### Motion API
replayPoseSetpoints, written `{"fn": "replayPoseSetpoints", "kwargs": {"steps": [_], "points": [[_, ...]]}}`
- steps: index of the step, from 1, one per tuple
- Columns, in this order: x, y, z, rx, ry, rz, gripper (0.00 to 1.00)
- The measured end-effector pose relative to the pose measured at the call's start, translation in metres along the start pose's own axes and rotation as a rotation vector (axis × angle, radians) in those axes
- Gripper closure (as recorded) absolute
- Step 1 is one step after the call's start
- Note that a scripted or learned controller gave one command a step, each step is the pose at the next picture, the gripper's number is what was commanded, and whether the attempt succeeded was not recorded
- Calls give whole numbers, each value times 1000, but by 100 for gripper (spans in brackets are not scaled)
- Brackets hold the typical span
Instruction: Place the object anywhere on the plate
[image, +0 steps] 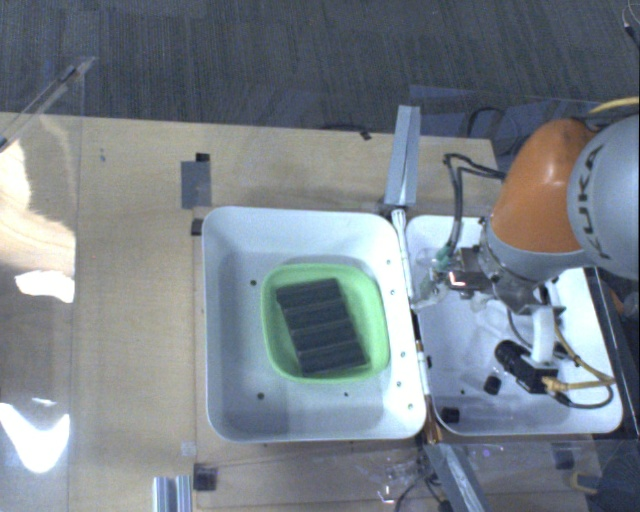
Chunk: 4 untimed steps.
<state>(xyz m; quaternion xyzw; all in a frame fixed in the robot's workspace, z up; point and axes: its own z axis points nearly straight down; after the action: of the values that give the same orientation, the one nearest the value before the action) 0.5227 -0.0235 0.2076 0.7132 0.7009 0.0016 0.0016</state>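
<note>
A green square plate (372, 300) sits in the middle of the left white bin (230, 330). A dark grey ribbed block (320, 326) lies flat on the plate, slightly turned. My gripper (442, 272) hangs below the orange-banded wrist (540, 200), over the upper left part of the right bin (590, 420), close to the wall between the two bins. The wrist covers most of the gripper. The gripper is well apart from the block and the plate.
A small black piece (492, 383) and another (450, 413) lie on the right bin's floor. A black and yellow cable (545, 380) loops over that bin. A grey metal post (403, 160) stands behind the bins' divider.
</note>
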Motion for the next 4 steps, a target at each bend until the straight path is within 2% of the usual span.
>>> {"fn": "replayPoseSetpoints", "kwargs": {"steps": [1, 2, 3, 4], "points": [[-62, -33, -49, -4, -1, 24, 0], [-14, -33, -23, 0, 1, 138, 0], [-107, -32, -5, 0, -1, 152, 0], [-106, -30, -16, -7, -1, 147, 100]]}}
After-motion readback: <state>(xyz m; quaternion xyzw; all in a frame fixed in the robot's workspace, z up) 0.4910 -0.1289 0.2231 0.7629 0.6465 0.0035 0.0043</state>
